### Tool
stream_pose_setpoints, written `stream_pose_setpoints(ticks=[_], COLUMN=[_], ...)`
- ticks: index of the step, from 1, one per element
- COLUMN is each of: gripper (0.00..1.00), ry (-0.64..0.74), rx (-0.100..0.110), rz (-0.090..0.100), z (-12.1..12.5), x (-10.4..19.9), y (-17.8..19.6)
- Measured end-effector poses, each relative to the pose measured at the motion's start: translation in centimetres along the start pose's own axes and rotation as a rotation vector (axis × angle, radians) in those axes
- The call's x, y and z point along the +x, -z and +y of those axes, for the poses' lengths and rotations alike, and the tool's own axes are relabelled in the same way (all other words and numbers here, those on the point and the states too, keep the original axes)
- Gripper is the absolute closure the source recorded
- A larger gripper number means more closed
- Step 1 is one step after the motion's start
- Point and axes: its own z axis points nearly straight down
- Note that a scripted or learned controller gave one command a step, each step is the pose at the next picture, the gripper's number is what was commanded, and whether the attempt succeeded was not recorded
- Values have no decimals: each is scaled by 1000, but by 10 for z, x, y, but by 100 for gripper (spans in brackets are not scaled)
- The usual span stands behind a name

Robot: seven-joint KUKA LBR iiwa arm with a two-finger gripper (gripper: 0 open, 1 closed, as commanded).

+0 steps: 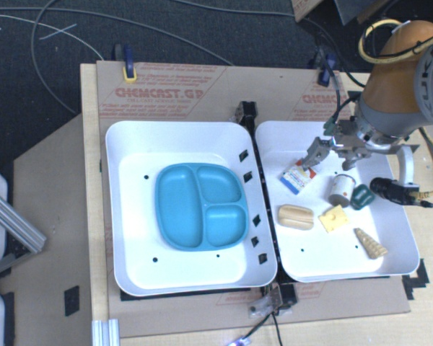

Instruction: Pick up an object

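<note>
Arm [404, 63] bulky and rounded, orange band over a grey wrist section, yellow cable looped at its far side; gripper [330, 152] is grey metal, two thin fingers, black cabling alongside

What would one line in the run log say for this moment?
arm: over right bin | gripper: above blue-and-white packet, nothing seen held | left bin: blue divided plate
</note>
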Motion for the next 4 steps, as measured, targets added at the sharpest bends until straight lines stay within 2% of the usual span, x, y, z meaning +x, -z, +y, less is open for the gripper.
stream_pose_setpoints(ticks=[1,2,3,4], gripper=[0,0,0,0], ry=[3,1,0,3], rx=[-13,-9,-14,-18], rz=[-2,-1,-1,0], z=[3,5,12,16], x=[0,-4,-12,-12], y=[7,-37,-90,-93])
